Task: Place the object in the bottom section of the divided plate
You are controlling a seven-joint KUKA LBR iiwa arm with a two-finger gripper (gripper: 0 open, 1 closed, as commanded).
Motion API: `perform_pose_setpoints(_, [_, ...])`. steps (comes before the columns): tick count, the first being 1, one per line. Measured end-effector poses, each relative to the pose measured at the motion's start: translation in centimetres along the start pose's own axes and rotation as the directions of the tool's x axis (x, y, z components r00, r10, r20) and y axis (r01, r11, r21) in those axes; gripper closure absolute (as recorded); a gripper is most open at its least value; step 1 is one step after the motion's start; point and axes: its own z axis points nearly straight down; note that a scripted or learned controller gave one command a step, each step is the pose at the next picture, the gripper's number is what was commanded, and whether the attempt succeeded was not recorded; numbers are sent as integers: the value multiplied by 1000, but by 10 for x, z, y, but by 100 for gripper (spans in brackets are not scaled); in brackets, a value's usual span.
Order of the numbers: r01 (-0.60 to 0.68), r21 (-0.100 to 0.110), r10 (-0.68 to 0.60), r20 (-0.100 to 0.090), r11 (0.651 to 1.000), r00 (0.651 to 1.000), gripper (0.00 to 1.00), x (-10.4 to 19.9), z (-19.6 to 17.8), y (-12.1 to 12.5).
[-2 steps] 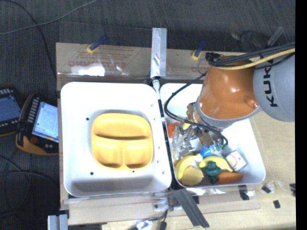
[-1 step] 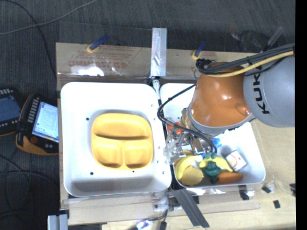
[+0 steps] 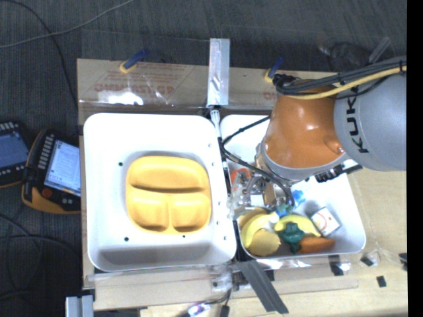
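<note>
Where the tool [image 3: 254, 193] hangs above the toy pile [image 3: 284, 233] | its opening: cannot tell

readable text: one brand mark only
the grey arm [image 3: 377, 127] carries dark letters "ku", cut off; print on the cardboard sheet [image 3: 142, 84] is too faint.

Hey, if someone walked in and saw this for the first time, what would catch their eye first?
Probably the yellow divided plate, sitting alone in the left bin with nothing on it. Next, the big grey arm with its orange band, reaching in from the right and hanging over the right bin. Below it, a bright jumble of toy food crowds that bin's near corner.
</note>
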Motion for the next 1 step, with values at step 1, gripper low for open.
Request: perform_pose_setpoints(1, [-269,2,269,2,963,963,100,17,-31,34])
